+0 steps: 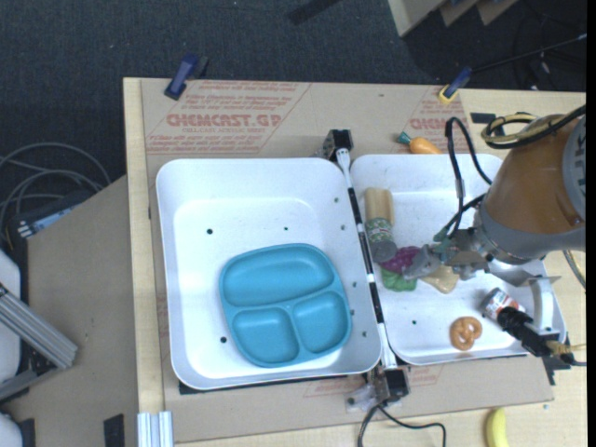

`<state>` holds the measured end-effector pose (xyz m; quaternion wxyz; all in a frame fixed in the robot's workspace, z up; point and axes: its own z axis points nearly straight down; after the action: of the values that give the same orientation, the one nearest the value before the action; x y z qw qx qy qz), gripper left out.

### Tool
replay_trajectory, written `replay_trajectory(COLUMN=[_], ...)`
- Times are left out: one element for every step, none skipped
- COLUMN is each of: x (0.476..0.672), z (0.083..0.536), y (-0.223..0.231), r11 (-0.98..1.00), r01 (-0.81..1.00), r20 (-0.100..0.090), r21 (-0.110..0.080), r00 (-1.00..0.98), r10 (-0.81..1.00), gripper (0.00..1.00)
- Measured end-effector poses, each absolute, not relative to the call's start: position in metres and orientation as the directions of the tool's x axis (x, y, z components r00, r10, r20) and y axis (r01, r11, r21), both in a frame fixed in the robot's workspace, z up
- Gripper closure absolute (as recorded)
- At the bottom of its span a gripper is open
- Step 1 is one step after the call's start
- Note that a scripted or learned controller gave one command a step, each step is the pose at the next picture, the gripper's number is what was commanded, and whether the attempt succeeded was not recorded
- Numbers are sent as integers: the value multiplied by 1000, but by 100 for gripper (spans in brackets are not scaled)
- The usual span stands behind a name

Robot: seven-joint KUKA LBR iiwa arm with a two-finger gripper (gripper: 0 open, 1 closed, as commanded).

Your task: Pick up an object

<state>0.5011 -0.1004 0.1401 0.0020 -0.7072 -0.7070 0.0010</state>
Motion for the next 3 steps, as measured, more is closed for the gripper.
replay_trajectory(x=[525, 561, 603], z=[87, 87, 86], y=[-131, -115, -102], r11=[0, 1, -1], r01=[1000, 1000, 1000], r20=[0, -3, -4], r21=[4, 6, -3], r00=[0, 0, 1], r10=[1000, 1000, 1000], gripper=[0, 0, 0])
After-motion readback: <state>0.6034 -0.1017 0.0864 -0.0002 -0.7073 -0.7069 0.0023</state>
